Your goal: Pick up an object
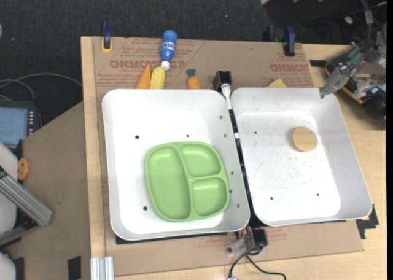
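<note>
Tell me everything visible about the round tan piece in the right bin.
The round tan piece is a flat disc, wood-like or biscuit-coloured, with a slightly paler top face and a darker edge. It lies flat on the floor of the right bin, in the upper right part, apart from the walls. Nothing touches it except the bin floor.

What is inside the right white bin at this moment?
One thing lies in the right bin: a round tan disc, flat on the floor in the upper right part. Around it are small dark specks. What is under the disc is covered, so I cannot tell.
</note>
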